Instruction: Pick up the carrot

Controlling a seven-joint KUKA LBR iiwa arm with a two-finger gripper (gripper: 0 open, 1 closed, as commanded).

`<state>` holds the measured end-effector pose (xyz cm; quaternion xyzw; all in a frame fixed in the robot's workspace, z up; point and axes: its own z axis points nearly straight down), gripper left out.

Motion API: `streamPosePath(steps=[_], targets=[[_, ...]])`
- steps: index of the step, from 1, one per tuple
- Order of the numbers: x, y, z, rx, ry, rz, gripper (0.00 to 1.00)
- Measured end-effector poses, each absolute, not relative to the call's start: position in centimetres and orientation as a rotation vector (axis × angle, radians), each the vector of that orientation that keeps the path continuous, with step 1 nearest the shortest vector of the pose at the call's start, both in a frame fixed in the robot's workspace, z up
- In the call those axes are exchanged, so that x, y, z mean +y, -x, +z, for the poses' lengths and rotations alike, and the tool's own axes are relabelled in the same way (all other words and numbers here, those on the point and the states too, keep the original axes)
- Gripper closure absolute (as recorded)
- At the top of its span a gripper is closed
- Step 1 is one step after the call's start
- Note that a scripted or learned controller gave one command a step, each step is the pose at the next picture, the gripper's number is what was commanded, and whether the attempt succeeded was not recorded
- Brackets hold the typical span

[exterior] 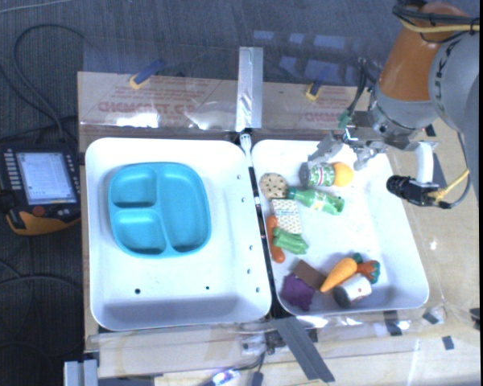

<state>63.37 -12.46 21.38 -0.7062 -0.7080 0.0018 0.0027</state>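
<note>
The carrot (339, 273) is orange with a green leafy end. It lies slanted in the near part of the right bin (402, 240), between a brown block and a white cylinder. My gripper (344, 151) hovers over the far part of the same bin, well away from the carrot. Its fingers (325, 146) are spread open with nothing between them. Just below them lies a small can (322, 174) with an orange ball (344, 173) beside it.
The right bin also holds a cookie (273, 185), a green bottle (319, 200), a patterned packet (287, 212), a green vegetable (290, 240), a brown block (308, 273), a purple piece (298, 292) and a white cylinder (356, 289). A blue divided tray (158, 207) lies in the left bin (105, 296).
</note>
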Motion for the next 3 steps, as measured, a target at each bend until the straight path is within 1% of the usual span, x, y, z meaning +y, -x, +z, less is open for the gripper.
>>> streamPosePath(steps=[1, 2, 3], targets=[[-18.4, -65.6, 18.6, -2.243, 2.197, 0.010, 0.00], [-21.2, -67.1, 12.9, -2.373, 2.088, -0.014, 0.00], [-21.5, -67.6, 12.3, -2.467, 1.974, -0.024, 0.00]])
